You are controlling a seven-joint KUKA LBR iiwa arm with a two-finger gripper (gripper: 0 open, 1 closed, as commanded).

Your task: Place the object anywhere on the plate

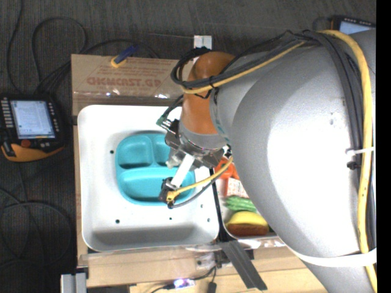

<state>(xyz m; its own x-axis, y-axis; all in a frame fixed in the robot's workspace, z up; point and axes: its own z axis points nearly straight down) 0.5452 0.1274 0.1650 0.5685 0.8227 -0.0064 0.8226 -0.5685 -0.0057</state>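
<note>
The grey arm (293, 139) reaches in from the right and covers most of the right-hand white bin (225, 226). Its orange band (201, 102) sits above the far edge of the left-hand white bin (98, 163). The end effector (190, 154) hangs over the right side of a turquoise divided plate (137, 182), which lies in the middle of the left bin. The wrist hides the end effector from above, so I cannot tell whether it is spread, pressed together or pinching anything. Two loose things show in the uncovered strip of the right bin (either could be the task's object): an orange-and-red packet (232, 185) and, just nearer the camera, a yellow-and-brown object (245, 221). Neither touches the plate. A cardboard sheet (122, 81) lies on the table beyond the left bin, and a handheld pendant (29, 124) rests on the floor at far left.
</note>
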